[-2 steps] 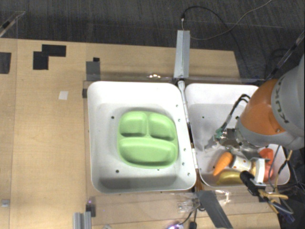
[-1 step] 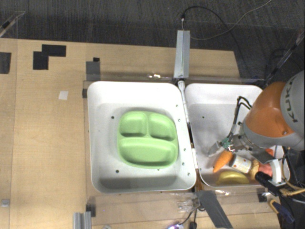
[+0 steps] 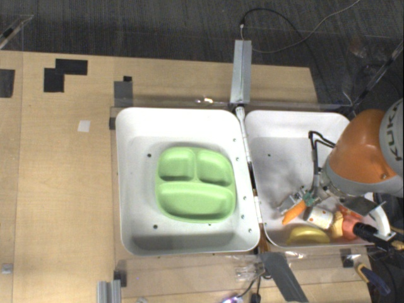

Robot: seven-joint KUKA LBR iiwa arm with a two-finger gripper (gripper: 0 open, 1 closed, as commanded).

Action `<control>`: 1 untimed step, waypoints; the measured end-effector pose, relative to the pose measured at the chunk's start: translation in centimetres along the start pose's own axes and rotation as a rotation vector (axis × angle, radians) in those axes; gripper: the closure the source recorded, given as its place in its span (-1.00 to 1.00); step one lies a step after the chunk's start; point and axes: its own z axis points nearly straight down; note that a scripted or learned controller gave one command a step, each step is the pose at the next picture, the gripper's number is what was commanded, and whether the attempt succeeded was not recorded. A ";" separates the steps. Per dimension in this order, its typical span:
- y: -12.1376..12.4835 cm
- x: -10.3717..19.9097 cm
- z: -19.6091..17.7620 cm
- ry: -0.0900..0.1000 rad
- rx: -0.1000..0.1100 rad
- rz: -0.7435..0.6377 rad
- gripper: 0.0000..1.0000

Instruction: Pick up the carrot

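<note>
Bright, even overhead light; soft shadows inside the white bins [image 3: 126, 188], mild glare, slightly soft focus.

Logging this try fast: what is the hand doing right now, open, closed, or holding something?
Hand: low in the right bin, right at the carrot; open, closed or holding cannot be told.

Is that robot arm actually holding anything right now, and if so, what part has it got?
It cannot be told. The gripper sits low at the carrot's upper end in the right bin, but the arm blocks the contact.
</note>
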 end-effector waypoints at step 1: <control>0.4 -0.2 -1.2 -0.011 -0.011 0.000 1.00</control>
